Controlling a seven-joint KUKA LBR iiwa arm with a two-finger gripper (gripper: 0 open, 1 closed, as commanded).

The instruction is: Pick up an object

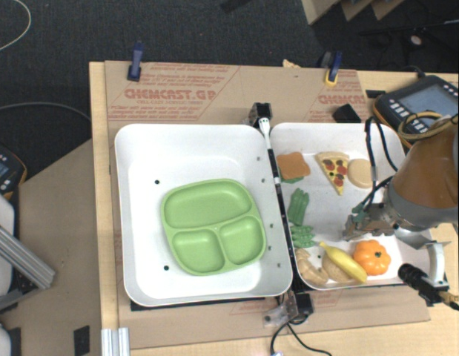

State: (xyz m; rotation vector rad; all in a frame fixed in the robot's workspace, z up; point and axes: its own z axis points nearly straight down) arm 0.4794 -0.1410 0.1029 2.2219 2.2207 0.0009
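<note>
The right bin (323,138) holds several toy foods: a brown-orange burger piece (293,166), a pizza slice (334,172), a round tan cookie (359,173), green vegetable pieces (299,215), a banana (343,262), a beige piece (312,268) and an orange pumpkin-like fruit (372,257). My gripper (360,225) reaches down from the right inside this bin, just above the orange fruit and right of the green pieces. The wrist hides its fingertips.
The left bin (140,169) holds a green divided plate (213,226). A black rod (272,170) lies along the seam between the bins. Blue clamps (135,63) grip the cardboard at the back. A pendant with a screen (418,106) sits at the back right.
</note>
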